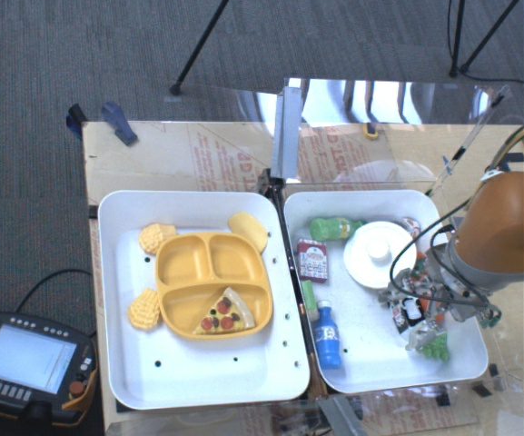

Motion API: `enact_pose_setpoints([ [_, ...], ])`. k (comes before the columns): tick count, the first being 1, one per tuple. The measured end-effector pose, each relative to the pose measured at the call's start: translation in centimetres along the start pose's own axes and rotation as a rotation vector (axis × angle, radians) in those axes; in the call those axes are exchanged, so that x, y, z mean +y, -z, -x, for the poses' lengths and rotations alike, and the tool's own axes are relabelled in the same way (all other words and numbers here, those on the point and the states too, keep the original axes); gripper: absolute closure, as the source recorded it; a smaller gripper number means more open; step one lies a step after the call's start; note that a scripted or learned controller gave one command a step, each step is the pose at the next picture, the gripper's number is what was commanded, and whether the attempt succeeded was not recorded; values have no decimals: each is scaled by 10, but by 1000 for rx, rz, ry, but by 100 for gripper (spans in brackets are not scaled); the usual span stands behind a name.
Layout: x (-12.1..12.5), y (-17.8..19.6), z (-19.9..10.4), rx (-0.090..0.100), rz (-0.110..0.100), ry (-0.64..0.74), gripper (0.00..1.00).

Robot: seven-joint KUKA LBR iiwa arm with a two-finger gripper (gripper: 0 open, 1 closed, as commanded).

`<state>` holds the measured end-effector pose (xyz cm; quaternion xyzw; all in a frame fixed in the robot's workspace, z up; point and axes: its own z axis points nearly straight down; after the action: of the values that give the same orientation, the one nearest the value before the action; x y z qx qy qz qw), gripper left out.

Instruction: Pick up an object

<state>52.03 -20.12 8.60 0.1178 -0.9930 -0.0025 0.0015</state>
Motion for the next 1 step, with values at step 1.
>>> enact_pose_setpoints([
  [1, 44, 0, -23, -1, -1, -5, 0],
])
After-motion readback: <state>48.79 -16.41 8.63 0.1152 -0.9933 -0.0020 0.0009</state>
